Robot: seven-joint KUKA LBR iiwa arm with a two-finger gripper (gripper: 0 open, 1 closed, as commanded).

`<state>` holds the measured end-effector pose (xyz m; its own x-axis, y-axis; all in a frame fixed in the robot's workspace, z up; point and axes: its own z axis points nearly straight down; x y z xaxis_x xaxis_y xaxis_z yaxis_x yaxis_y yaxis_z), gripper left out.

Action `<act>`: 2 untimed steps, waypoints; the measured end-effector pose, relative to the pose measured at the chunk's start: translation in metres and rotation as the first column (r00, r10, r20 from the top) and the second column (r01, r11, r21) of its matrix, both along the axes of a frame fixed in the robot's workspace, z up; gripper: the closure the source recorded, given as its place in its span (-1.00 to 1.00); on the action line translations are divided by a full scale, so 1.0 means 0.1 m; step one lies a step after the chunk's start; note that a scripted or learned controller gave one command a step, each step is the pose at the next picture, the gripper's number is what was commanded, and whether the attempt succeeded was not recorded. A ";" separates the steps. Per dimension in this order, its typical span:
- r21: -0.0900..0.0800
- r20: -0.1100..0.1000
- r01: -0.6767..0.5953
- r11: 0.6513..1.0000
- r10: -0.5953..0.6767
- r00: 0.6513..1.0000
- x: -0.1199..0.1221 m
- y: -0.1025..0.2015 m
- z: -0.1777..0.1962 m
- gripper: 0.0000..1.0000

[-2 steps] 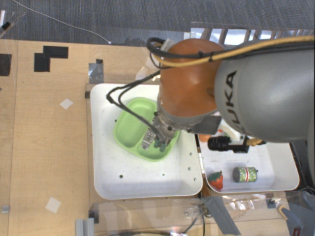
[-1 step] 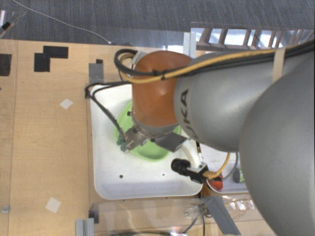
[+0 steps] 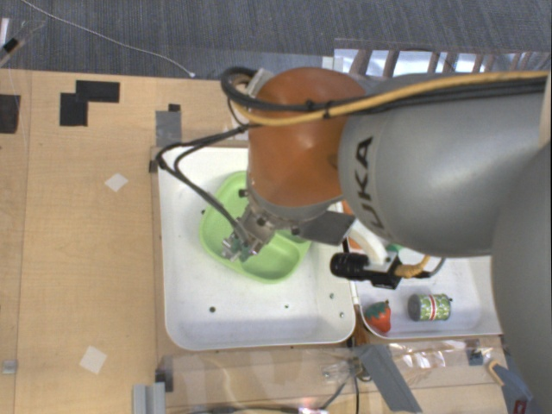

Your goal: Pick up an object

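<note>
A light green bowl (image 3: 226,224) lies in the left white bin (image 3: 198,317), partly covered by the arm. My gripper (image 3: 237,247) hangs down over the bowl's middle, its tip inside the bowl's outline. The arm's orange band and grey body hide the bowl's right side. In the right bin (image 3: 461,322) sit a red strawberry-like object (image 3: 378,316) and a small green can (image 3: 429,307) lying on its side.
The big grey arm covers most of the right bin and the upper right. Black cables loop from the wrist over the left bin's top left corner. A black fitting (image 3: 358,267) juts out near the divide between the bins. The wooden bench extends left.
</note>
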<state>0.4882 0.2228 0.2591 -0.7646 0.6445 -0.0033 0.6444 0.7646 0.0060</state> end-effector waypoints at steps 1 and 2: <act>-0.002 -0.003 -0.280 0.960 0.280 0.960 -0.01 0.03 -0.32 1.00; -0.002 -0.001 -0.372 0.928 0.372 0.928 -0.01 0.13 -0.54 1.00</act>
<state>0.4874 0.2353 0.2051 -0.9494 0.3142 -0.0034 0.3141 0.9494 0.0035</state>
